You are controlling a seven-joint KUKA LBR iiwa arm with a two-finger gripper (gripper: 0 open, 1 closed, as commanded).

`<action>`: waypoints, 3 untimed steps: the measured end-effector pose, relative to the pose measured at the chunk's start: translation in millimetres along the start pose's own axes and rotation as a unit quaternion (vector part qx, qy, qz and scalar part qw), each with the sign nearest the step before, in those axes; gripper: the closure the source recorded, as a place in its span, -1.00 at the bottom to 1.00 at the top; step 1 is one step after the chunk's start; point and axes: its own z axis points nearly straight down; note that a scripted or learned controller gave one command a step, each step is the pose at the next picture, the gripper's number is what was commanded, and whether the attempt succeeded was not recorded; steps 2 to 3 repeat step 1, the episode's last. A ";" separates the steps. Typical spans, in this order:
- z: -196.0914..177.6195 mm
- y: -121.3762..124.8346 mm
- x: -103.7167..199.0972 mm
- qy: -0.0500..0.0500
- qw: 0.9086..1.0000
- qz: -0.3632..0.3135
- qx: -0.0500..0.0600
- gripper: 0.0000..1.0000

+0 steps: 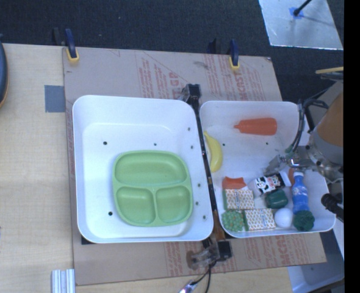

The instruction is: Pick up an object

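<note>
Right bin on the desk holds the candidates; left bin carries a green divided plate.

Claw sits over the right-hand middle of the right bin, arm entering from the right. Its state cannot be read from this view: too small and cluttered.

Objects, right bin:
- Orange carrot-like piece, far side, lying alone with free space around it. Looks rigid, light, smooth plastic; best taken across its narrow width at mid-length.
- Yellow banana against the left wall; the wall blocks one finger.
- Near-right cluster: blue bottle, white ball, black-and-white toy, dark green pieces, patterned blocks. Packed touching or nearly so.

Judgement: bottle is closest to the claw, likely light and slick; grip across the body, not the cap. Ball would likely roll out. Crowding risks nudging neighbours.
</note>
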 end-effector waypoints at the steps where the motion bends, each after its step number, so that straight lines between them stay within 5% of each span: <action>1: 5.9 96.0 1.7 0.002 1.000 -0.001 0.005 -1.00; 3: 5.9 96.0 1.7 0.002 1.000 -0.001 0.005 -1.00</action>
